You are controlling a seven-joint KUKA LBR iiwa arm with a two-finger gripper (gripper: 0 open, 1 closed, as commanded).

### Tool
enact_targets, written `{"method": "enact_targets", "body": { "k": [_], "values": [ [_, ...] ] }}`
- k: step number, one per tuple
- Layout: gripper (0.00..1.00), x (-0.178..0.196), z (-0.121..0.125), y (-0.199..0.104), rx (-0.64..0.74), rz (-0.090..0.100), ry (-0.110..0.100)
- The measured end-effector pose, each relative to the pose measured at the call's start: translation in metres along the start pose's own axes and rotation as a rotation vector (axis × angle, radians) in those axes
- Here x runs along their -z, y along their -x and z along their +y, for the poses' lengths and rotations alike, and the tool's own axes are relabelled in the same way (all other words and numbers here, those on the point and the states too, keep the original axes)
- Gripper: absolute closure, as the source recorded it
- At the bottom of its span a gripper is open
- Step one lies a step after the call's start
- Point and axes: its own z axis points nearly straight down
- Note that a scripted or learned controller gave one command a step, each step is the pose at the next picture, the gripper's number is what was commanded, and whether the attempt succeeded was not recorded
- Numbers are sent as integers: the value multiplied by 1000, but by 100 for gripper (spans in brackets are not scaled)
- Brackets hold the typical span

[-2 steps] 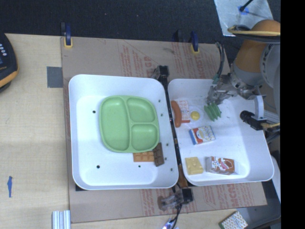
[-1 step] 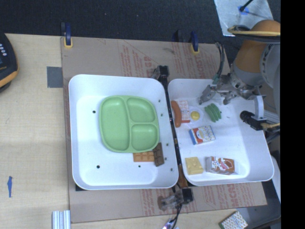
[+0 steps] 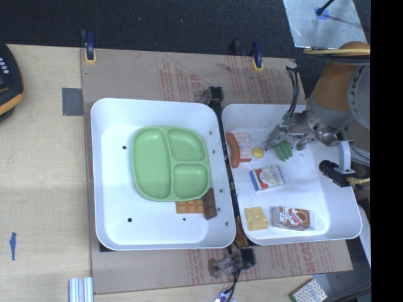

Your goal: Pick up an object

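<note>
My gripper (image 3: pixel 281 141) hangs over the back of the right bin (image 3: pixel 340 222), reaching in from the right. A small green object (image 3: pixel 283 150) sits right at its tip, but whether it is gripped is unclear. Just left of it lie a yellow ball (image 3: pixel 257 151), a reddish sausage (image 3: pixel 233 150) and a small white-and-red packet (image 3: pixel 243 138). Nearer the front are a blue-and-white carton (image 3: pixel 267 177), a yellow block (image 3: pixel 256 218) and a brown-and-red packet (image 3: pixel 293 218).
The left bin (image 3: pixel 110 225) holds a green divided plate (image 3: pixel 171 162), with an orange wafer (image 3: pixel 189 207) and a brown block (image 3: pixel 210 203) at its front edge. Clamps (image 3: pixel 215 95) join the bins at the ridge between them.
</note>
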Motion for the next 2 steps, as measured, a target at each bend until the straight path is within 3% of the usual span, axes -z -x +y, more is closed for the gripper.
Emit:
{"method": "enact_targets", "body": {
  "k": [1,2],
  "values": [
    [100,12,2,1,2,-2,3],
    [100,107,-6,-121,12,4,13]
  ]
}}
